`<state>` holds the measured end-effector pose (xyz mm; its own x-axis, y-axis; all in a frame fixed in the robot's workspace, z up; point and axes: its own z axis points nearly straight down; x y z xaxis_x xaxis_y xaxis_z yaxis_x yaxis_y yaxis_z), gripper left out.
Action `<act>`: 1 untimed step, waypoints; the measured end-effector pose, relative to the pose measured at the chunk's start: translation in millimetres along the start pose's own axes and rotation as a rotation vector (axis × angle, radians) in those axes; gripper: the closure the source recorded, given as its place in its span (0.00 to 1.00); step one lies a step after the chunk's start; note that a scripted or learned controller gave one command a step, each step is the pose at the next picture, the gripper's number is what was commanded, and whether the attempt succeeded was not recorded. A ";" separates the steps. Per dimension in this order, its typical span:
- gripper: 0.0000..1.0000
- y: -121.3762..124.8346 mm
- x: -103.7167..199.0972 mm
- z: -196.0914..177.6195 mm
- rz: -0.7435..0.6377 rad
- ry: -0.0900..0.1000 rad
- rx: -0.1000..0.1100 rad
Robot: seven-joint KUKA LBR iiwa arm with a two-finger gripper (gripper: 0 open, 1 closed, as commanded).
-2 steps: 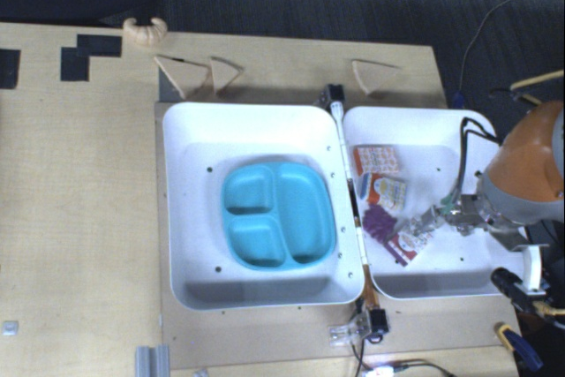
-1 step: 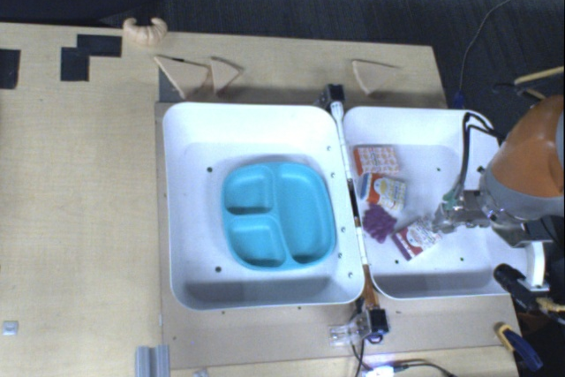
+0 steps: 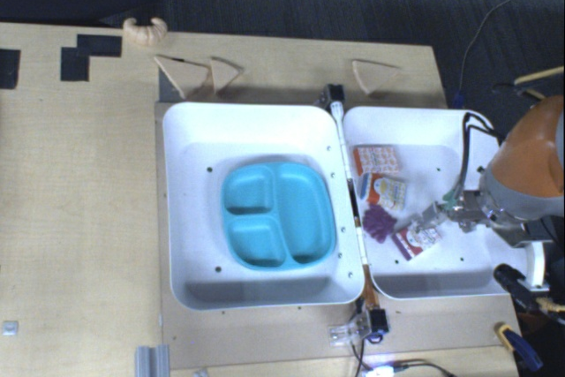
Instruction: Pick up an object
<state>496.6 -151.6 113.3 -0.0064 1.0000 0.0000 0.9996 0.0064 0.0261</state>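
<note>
The right bin (image 3: pixel 441 278) holds a small pile: a red-and-white patterned packet (image 3: pixel 376 159), an orange-and-white pouch (image 3: pixel 388 190), a purple bunch of grapes (image 3: pixel 380 222) and a crinkled red-and-silver wrapper (image 3: pixel 418 237). My gripper (image 3: pixel 439 214) reaches in from the right, low over the bin, its tip just above the red-and-silver wrapper and right of the grapes. The arm's orange band (image 3: pixel 534 154) is at the right edge. Nothing is visibly lifted between the fingers.
The left bin (image 3: pixel 190 190) holds a blue divided tray (image 3: pixel 278 213). A black divider with cables (image 3: pixel 349 181) runs between the bins. The wooden bench (image 3: pixel 79 216) extends to the left. Cables and clips lie along the front edge (image 3: pixel 371 327).
</note>
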 end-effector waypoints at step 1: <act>1.00 1.9 0.4 -10.7 -0.004 0.000 -0.004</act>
<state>498.2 -151.2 124.0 -0.0099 1.0000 -0.0004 0.9995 0.0099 0.0298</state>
